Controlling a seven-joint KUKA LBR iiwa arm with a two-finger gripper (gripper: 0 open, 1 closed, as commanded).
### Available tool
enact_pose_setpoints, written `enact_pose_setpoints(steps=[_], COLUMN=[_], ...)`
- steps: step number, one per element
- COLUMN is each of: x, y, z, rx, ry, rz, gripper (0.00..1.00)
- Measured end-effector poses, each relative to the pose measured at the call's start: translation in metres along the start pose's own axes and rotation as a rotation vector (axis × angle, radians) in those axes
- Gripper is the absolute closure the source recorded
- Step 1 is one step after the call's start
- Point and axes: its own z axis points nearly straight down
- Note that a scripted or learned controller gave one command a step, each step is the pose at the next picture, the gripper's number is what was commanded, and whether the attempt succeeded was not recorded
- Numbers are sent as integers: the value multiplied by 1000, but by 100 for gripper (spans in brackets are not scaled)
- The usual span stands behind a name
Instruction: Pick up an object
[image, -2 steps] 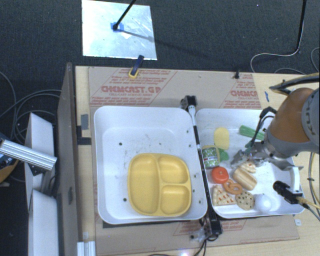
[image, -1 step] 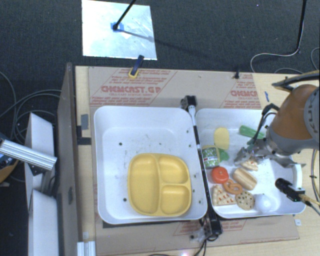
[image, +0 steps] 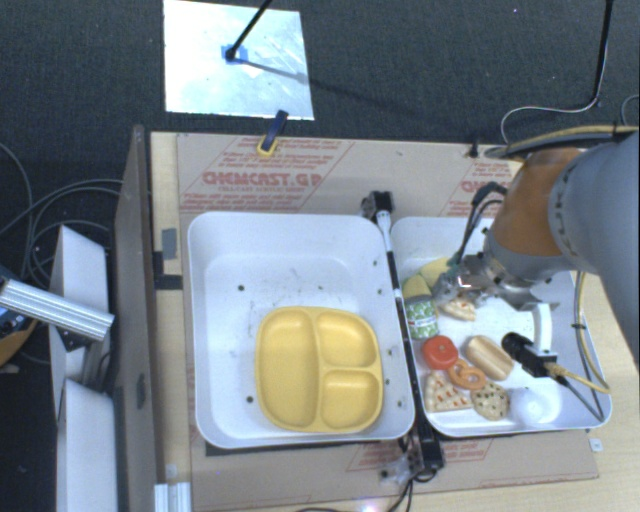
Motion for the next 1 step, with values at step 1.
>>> enact_pose_setpoints(steps=[1], x=[73], y=[-29], z=[-103], rx=[2], ry=[8], rz=[-9], gripper=[100])
